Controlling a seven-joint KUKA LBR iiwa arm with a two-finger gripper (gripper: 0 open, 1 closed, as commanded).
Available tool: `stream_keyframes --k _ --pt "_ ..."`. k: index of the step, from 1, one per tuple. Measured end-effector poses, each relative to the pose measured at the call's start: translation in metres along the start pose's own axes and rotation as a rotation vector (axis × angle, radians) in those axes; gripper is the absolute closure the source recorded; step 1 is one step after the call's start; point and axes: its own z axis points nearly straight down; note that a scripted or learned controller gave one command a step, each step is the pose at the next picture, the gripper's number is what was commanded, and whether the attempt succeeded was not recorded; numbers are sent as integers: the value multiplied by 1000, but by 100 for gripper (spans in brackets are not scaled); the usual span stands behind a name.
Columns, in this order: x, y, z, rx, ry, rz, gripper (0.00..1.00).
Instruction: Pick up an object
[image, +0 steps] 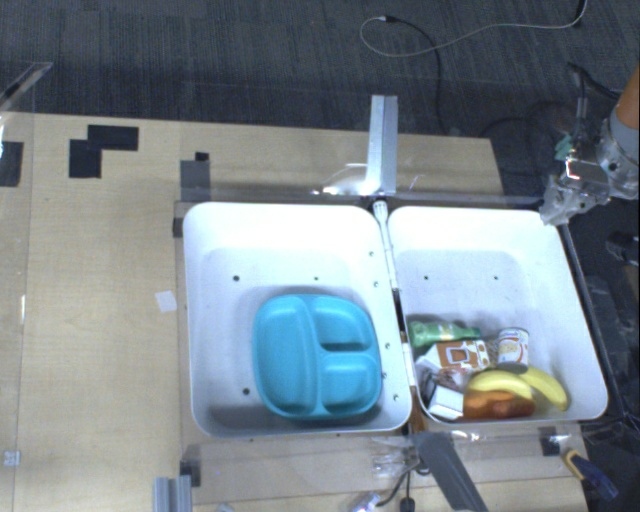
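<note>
The gripper (562, 203) hangs at the far right of the scene, just outside the far right corner of the right bin (500, 262). It is small and partly blurred there, so whether it is open or closed cannot be told; nothing can be seen in its grasp.

The step in hand looks like the approach: the arm is well apart from every object, and no pick has begun. The next move would call for the arm to travel toward the near side of the right bin, settle over one chosen object, and come down with room to close on it. The objects there are crowded together and touching, so a clean grasp would need a target with free sides; the banana (527, 384), lying on top at the near right, seems the most open.

Counted, there are two white bins side by side. The left bin (215, 260) holds one blue divided tray (316, 353), lying flat toward its near side. The right bin's near edge holds a cluster: one green packet (443, 331), one small carton (463, 354), one can (511, 348), one banana, one reddish fruit (497, 405) tucked under the banana, and one dark-and-white item (441, 394) at the near left whose nature is unclear.
</note>
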Motion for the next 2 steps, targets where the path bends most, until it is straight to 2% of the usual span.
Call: stream_keyframes --k 1,2 --pt "4 7 -49 -1 0 -216 100" --pt "-4 30 -28 -1 0 -371 100"
